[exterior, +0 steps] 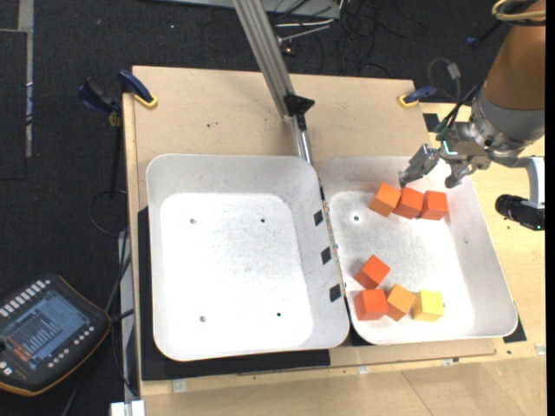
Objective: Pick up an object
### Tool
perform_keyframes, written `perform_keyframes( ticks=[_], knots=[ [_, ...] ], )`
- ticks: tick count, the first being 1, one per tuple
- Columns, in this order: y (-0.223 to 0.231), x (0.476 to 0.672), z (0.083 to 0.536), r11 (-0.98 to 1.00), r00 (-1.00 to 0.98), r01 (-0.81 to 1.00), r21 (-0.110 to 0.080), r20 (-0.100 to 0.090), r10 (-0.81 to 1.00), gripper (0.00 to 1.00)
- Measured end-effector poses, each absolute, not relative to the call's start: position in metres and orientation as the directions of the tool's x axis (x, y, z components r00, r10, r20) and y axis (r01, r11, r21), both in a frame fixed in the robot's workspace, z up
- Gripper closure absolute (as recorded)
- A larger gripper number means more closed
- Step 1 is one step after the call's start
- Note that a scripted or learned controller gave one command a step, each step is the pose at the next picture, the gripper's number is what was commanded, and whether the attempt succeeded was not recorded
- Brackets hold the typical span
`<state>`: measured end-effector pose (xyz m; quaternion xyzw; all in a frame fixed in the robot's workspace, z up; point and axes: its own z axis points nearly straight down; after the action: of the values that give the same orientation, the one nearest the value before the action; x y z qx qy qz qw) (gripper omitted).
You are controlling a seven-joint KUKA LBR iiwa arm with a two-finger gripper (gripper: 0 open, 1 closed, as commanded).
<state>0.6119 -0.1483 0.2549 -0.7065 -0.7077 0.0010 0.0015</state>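
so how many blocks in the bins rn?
7, all in the right bin. Three in a row near its top: block, block, block, just below the open end effector. Four lower, yellow one. None look hidden.

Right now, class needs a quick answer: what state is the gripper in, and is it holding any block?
Gripper: open, fingers spread, holding nothing, poised above the row of three orange blocks in the right bin.
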Motion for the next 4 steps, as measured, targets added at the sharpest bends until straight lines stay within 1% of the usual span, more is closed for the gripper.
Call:
perform_keyframes(
  ticks=[1,2,3,4],
  knots=[
    [-0.148,0.613,0.257,0.002,-0.002,1.000,0.000,0.000,1.000,0.00],
    [-0.154,0.612,0.195,-0.001,0.001,1.000,-0.006,0.000,1.000,0.00],
    [-0.146,0.612,0.133,0.001,-0.001,1.000,-0.006,0.001,1.000,0.00],
    [-0.145,0.611,0.093,0.000,0.000,1.000,-0.003,0.000,1.000,0.00]
  ],
)
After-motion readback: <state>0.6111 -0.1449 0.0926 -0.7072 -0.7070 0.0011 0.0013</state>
